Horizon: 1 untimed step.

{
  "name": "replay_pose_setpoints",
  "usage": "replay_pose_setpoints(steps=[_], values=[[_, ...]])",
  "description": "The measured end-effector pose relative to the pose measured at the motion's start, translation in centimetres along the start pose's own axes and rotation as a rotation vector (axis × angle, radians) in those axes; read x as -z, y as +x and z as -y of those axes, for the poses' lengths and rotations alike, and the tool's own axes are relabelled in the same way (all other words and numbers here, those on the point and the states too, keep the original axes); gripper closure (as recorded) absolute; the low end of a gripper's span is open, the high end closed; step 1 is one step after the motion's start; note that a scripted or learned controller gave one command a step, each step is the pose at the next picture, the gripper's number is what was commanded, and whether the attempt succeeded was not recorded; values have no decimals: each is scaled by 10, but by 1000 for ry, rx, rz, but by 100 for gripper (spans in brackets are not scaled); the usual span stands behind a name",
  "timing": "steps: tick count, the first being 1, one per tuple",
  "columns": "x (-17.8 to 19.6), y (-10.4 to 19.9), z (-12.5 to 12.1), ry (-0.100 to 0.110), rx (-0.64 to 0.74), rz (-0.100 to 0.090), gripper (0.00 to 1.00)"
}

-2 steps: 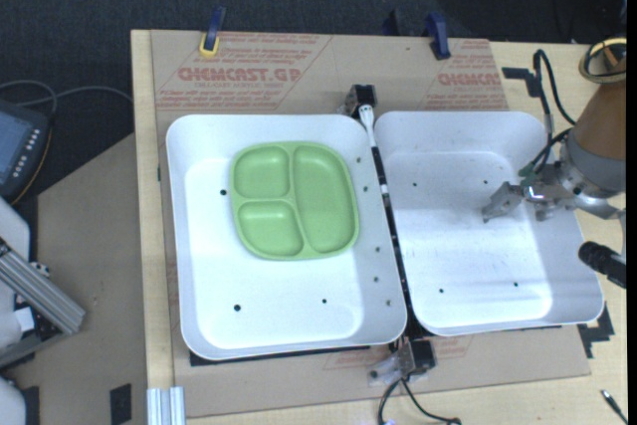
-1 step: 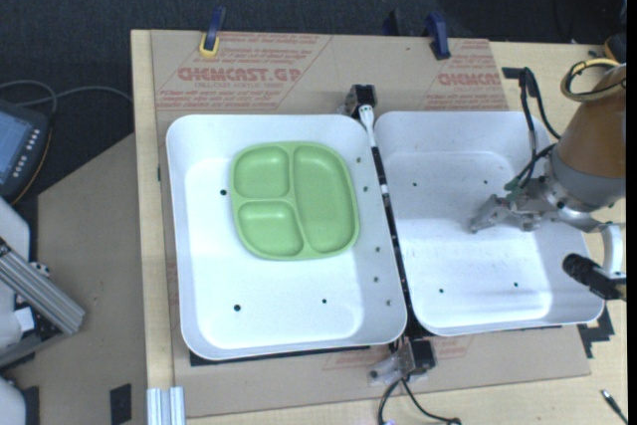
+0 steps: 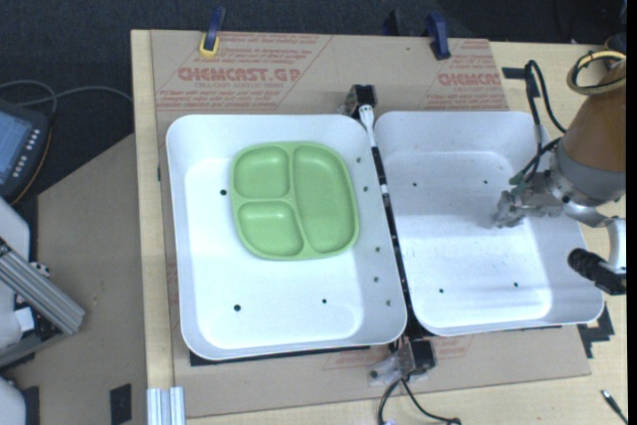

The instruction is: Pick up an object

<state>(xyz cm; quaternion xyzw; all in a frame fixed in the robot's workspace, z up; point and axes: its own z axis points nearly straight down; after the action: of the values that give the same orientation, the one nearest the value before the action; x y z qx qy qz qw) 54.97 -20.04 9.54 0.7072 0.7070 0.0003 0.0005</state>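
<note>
Camera view looks down at a slant on a brown cardboard-covered worktop (image 3: 299,65) that carries two shallow white plastic bins side by side. In the left white bin (image 3: 199,304) a pale green plastic plate with three compartments (image 3: 296,200) lies flat, toward twelve o'clock of the bin's middle and nearer the bin's three o'clock wall than its nine o'clock wall. Its long compartment sits at three o'clock of the plate, and the two smaller ones are stacked at nine o'clock.

From three o'clock the grey arm with its orange band (image 3: 597,139) reaches over the right white bin (image 3: 448,304). Its pincer (image 3: 513,209) hangs low above the floor of that bin, toward the three o'clock side, well apart from the green plate. Whether its tips are spread or closed cannot be told at this size; nothing is seen between them.

A yellow clamp (image 3: 210,39) and a blue clamp (image 3: 436,35) grip the worktop's twelve o'clock edge.
</note>
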Motion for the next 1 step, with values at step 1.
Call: replay_pose_setpoints(steps=[1], values=[[46, -5, -7, -6, 0, 3, 100]])
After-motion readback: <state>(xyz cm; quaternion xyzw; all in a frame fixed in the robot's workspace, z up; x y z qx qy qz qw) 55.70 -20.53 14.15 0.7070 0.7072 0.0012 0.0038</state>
